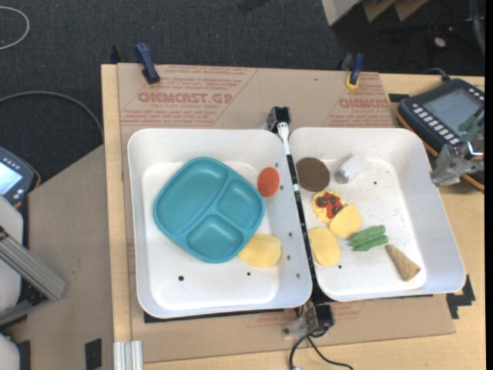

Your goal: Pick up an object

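Note:
The left bin point(146, 176) holds a teal divided plate point(208, 210), a small orange-red ball point(268, 181) and a yellow lump point(260, 251). In the right bin point(408, 160) lie a brown disc point(313, 173), a small white cylinder point(350, 168), a yellow piece with red spots point(327, 203), two yellow lumps point(345, 222) point(324, 247), a green pod point(368, 238) and a tan cone point(404, 262). A grey metal part that looks like my gripper point(456, 163) sits at the frame's right edge, just outside the right bin's rim. Nothing is seen held in it.
A black divider bar point(293, 191) runs between the two bins. A dark hand-held control pad point(443, 114) lies on the bench at the upper right. Blue clamps point(146, 62) point(354, 69) hold the board at the back edge.

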You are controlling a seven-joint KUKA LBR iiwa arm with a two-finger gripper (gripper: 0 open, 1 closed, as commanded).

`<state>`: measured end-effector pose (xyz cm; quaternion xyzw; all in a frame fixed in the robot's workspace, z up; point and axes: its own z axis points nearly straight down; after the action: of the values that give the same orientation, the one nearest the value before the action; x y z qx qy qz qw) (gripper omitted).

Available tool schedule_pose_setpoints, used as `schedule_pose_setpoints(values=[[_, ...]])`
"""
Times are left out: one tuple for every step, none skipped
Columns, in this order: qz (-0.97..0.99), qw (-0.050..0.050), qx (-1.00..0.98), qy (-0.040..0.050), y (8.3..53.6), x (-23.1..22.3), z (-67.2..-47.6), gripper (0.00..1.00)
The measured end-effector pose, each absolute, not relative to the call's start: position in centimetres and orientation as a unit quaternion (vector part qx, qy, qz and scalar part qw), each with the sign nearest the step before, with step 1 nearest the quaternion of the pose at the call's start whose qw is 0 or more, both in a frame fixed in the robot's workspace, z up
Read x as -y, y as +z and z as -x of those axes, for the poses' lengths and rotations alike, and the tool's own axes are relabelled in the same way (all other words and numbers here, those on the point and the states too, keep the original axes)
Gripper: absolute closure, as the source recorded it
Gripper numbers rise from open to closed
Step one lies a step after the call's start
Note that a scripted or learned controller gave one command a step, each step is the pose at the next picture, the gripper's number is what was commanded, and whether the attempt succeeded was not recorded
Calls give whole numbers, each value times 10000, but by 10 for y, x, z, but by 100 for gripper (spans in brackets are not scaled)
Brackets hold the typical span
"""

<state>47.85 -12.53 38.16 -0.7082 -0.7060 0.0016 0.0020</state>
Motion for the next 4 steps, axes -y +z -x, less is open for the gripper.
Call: schedule_pose_setpoints(values=[[7047, -64, 7095, -55, 496, 75, -510, 100], [7092, 26, 7050, 23, 429, 127, -492, 100], [7087, 28, 7055, 22, 361, 152, -478, 100], [7042, -80, 7099, -68, 510, 88, -480, 100]])
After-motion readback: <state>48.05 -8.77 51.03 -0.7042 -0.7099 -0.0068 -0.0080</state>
